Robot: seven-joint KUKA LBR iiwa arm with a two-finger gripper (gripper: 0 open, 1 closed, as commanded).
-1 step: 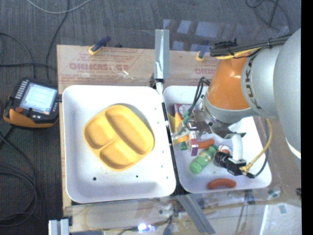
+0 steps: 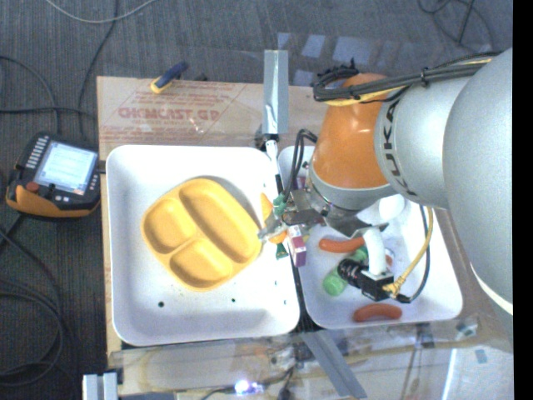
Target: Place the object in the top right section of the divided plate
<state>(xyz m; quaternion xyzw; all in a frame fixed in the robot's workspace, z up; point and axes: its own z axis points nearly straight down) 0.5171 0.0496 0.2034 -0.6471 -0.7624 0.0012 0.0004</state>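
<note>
Divided plate (image 2: 202, 233), yellow and moulded into three sections, lies tilted in the left white bin (image 2: 133, 307), a little toward that bin's right side. The gripper (image 2: 281, 227) hangs over the ridge where the two bins meet, just beside the plate's right rim, at the end of the grey arm (image 2: 466, 132) with its orange band (image 2: 354, 144). Small pieces of yellow, orange and purple show around the gripper, but whether any of them sits between its fingers cannot be told, nor whether the gripper is released or clenched. All three plate sections look bare yellow.

In the right white bin (image 2: 433, 307) a red sausage-shaped piece (image 2: 342, 244) lies near the gripper, a green piece (image 2: 335, 285) lies nearer the front, and a second red sausage-shaped piece (image 2: 376, 312) rests close to the near wall. A black connector with a yellow cable (image 2: 416, 261) hangs over that bin.

On the floor to the left of the bench (image 2: 166, 111) sits a handheld control pendant (image 2: 57, 176) with a lit screen.
</note>
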